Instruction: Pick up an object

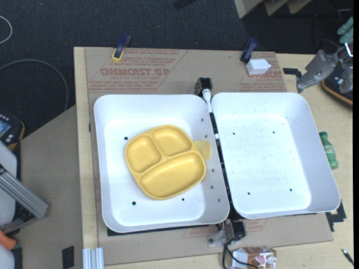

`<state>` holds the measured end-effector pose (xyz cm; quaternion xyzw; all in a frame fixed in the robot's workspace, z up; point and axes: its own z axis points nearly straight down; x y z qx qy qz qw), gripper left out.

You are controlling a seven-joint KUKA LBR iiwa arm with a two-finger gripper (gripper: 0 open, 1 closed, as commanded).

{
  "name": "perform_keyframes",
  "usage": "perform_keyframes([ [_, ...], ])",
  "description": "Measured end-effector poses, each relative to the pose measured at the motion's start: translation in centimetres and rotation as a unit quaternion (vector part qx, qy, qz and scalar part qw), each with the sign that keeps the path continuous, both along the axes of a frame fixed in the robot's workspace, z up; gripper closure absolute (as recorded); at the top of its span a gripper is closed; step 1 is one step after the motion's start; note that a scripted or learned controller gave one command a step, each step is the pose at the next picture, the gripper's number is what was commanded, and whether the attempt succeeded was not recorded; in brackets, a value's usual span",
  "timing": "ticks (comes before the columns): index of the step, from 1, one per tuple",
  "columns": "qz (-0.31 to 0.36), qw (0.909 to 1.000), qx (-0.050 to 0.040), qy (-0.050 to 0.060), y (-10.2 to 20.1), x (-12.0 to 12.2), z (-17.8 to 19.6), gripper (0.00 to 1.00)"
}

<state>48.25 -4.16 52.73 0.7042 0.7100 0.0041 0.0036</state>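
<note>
Plainly, a yellow divided plate (165,161) lies flat in the left bin (106,150), sitting a little toward that bin's inner side and turned at an angle, so its two small compartments face the table's far-left corner and its one long compartment faces the near-right. A small pale yellow piece (203,148) lies just beside the plate's right edge, touching or nearly touching it; what it is cannot be told. The right bin (314,150) sits just beside the left one, their inner rims meeting along a dark strip (216,144) that runs from the far edge of the table toward the near edge. The claw (308,77) hangs beyond the far-right corner of the right bin, well apart from the plate and outside both bins; it is blurred and partly cut off, so whether it is spread or closed cannot be told, and nothing is seen in it. A small white block (258,66) rests on the table near its far edge, behind the right bin.
</note>
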Motion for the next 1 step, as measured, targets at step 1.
perform_keyframes([
  [1, -0.003, 1.0, -0.0011, 0.002, -0.34, 0.19, 0.65, 1.0],
])
